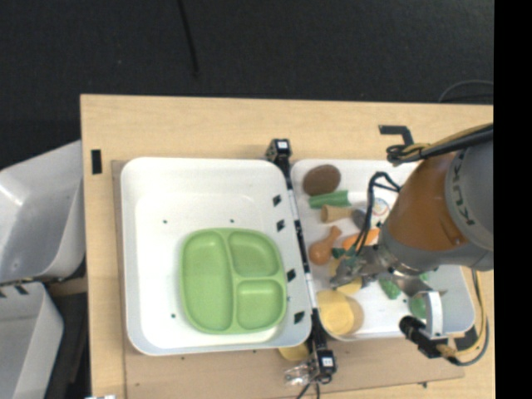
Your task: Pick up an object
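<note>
The right bin holds several small toy foods: a brown round piece at the back, a green piece below it, a tan piece, an orange-brown piece, an orange carrot-like piece, a yellow round piece at the front and a green piece. My gripper is low in this bin, just above the yellow piece and beside the orange-brown one. The arm hides the bin's right half. I cannot make out anything between the fingers.
The left bin holds a green divided plate. A black clip sits at the back between the bins, and another fitting at the front. The bench runs around both bins.
</note>
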Motion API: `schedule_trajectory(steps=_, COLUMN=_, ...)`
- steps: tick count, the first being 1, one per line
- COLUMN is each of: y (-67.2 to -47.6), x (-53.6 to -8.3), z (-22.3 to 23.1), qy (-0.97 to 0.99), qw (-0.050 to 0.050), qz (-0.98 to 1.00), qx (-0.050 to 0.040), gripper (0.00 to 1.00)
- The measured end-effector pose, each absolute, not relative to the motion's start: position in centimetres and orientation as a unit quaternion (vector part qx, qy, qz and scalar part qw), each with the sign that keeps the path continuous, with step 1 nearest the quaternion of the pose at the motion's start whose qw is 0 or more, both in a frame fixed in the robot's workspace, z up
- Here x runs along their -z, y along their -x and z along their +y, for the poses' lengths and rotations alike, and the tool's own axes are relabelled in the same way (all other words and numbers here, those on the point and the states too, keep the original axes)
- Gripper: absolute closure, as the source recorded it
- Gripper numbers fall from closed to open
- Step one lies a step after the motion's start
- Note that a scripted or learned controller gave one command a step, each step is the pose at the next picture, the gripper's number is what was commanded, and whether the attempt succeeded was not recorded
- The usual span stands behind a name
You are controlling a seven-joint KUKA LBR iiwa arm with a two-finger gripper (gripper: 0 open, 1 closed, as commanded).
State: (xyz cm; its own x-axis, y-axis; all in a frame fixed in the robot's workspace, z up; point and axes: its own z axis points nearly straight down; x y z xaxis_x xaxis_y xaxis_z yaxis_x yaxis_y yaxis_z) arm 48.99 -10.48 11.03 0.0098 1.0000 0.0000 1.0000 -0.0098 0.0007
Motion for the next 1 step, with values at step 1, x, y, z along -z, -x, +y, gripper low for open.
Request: schedule_trajectory(steps=1, y=-54.77, x=-20.69, z=-1.12, qy=-0.702, qw=0.004, qz=0.712, qx=-0.0062, gripper=1.00)
